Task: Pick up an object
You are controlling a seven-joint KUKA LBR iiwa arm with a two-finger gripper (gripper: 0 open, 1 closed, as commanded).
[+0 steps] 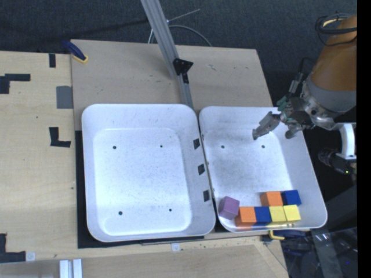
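Several small blocks lie along the near edge of the right bin (301, 155): a purple block (230, 206), an orange block (247, 214), a blue block (262, 214), a yellow block (278, 214), a second yellow block (292, 212), a second orange block (271, 199) and a second blue block (290, 197). My gripper (275, 126) hangs over the far right part of that bin, well above and behind the blocks. Its fingers stand apart, open, with nothing between them.
The left bin (93, 155) sits beside the right one, their rims meeting at the middle. A slanted metal pole (163, 30) runs down from the top to the bins' far junction. The wooden bench (35, 126) extends to the left.
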